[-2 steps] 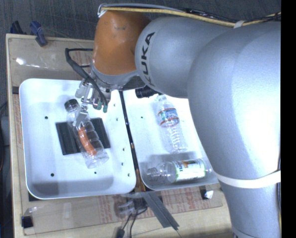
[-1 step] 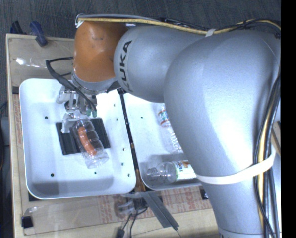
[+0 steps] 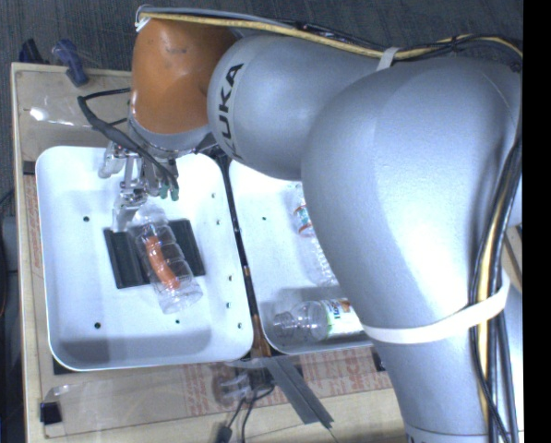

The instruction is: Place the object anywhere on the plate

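The clear plastic bottle point(image 3: 164, 264) with an orange label lies on its side across the dark plate point(image 3: 127, 257), which sits flat on the floor of the left white bin point(image 3: 72, 321). We see its bottom end reach past the plate's near edge onto the bin floor, while its upper end points up toward the gripper point(image 3: 135, 190). The gripper hangs just above that upper end, under the arm's orange band point(image 3: 169, 67); we cannot tell whether it touches the bottle, nor how its metal parts are set, since they blur together there. The grey arm point(image 3: 386, 173) reaches in from the right and covers much of the right white bin point(image 3: 270, 335). In that bin we see another clear bottle point(image 3: 312, 319) lying on its side near the front wall, and a further one point(image 3: 307, 233) partly hidden beside the arm.
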Robot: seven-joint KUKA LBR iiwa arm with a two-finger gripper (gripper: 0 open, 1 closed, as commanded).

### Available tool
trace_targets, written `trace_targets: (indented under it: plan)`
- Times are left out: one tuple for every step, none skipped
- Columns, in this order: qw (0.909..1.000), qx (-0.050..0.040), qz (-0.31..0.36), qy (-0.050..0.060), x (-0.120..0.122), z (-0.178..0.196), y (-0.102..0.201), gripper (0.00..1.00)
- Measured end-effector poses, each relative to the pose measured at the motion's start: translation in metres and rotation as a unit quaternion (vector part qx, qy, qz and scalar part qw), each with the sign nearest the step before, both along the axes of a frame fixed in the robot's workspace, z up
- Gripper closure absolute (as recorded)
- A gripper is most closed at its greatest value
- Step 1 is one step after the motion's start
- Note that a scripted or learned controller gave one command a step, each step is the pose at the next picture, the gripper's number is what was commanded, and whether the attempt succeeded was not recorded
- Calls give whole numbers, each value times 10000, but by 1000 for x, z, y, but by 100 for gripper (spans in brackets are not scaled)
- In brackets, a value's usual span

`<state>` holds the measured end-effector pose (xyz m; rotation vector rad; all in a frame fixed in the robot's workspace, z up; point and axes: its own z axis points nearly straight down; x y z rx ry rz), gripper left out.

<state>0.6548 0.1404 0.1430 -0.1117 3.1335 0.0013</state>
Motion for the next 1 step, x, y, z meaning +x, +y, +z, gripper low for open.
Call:
trace_targets:
  plan:
    - [9986, -6, 522, 25, 2, -2, -33, 0]
